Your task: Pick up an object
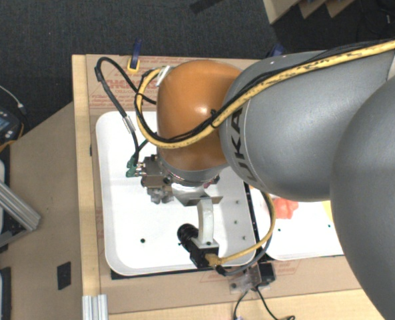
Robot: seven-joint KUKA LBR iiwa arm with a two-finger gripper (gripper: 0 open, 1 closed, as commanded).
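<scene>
Arm (317, 119): the grey bulk with its orange band looms over the left bin (117, 199).
Object: an orange-red thing (285, 208) lies in the right bin (304, 245), just beside the arm.
Gripper: under the wrist above the left bin; jaw state, cannot tell.

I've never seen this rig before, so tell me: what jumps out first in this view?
The huge grey arm sweeps in from the right, its glossy orange band hanging over the left white bin. A yellow cable loops around that band. Past the arm, something pink-orange lies in the right bin.
</scene>
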